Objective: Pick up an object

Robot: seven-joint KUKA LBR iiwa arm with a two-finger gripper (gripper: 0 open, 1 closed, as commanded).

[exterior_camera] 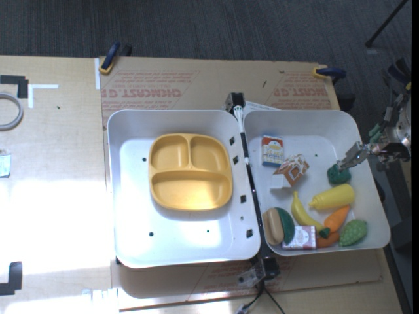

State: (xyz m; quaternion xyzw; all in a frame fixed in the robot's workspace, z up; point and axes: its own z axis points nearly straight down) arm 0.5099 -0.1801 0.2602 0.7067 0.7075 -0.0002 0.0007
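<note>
Over the right bin's (308,124) right edge, the gripper (353,154) approaches a green toy (339,173); whether its jaws are apart I cannot tell. Next it probably must descend and clamp.

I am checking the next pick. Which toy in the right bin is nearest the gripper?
The small dark green toy, right under the gripper; all others lie farther left or lower.

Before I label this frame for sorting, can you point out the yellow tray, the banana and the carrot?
yellow tray (191,199): camera view, bare floor of its long front compartment.
banana (300,211): camera view, middle of its curve.
carrot (334,220): camera view, orange body.
</note>
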